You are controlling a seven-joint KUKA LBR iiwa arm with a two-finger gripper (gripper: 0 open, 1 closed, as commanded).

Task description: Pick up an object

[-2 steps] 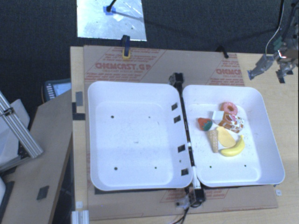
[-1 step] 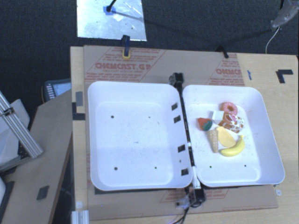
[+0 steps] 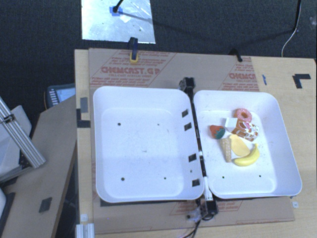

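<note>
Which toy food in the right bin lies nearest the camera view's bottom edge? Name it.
The yellow banana. It curves along the bottom of the cluster in the right bin, below the pink donut and beside the ice-cream cone.

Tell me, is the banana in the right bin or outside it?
In. The banana lies on the floor of the right bin, inside its rim, touching the other toy foods clustered there.

"CHEMCAST" in red block letters, printed on brown sheet [image 3: 148, 68] under bins, upper left, followed by smaller characters resembling "GP". Same "CHEMCAST" repeated at upper right of sheet, running slantwise. Fainter red print along sheet's lower edge, too blurred to read.
</note>
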